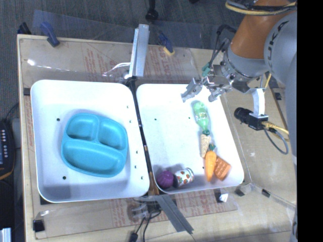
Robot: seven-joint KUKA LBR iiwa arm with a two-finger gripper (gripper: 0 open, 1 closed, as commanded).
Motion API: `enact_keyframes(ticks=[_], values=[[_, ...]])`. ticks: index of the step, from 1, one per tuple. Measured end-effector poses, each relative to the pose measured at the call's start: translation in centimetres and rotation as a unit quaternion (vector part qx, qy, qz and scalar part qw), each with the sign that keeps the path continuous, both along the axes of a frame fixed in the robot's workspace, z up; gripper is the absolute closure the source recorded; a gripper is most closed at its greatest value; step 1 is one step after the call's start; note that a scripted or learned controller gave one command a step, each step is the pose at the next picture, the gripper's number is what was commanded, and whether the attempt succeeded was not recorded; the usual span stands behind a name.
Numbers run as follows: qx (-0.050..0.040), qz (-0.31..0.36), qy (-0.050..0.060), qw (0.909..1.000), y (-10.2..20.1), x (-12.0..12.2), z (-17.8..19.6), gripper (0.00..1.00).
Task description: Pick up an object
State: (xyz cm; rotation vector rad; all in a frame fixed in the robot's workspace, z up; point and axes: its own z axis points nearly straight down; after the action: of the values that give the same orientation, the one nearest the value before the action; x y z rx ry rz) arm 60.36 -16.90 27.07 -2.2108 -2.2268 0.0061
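My gripper (203,93) hangs over the far right part of the right bin (166,130), fingers spread open with nothing between them. Just below it lies a green bottle (201,115). Further toward the front sit a pale corn-like piece (204,144), an orange carrot (210,165) and an orange block (221,169). At the front edge of that bin rest a purple ball-like object (165,178) and a small patterned can (184,177).
The left bin (45,100) holds a blue divided tray (94,144). A grey metal bar (139,52) stands at the back between the bins. Blue clamps (49,34) sit on the bench's far edge.
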Motion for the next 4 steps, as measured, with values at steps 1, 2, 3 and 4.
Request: enact_keyframes(ticks=[1,2,3,4], values=[[0.0005,0.000,0.001,1.0000,0.4,-3.8,-16.0,0.00],[0.0009,0.000,0.000,1.0000,2.4,-10.7,-18.0,0.00],[0.0003,0.001,-0.001,1.0000,3.0,-4.9,-17.9,0.00],[0.0005,0.000,0.000,1.0000,4.1,-8.6,-18.0,0.00]])
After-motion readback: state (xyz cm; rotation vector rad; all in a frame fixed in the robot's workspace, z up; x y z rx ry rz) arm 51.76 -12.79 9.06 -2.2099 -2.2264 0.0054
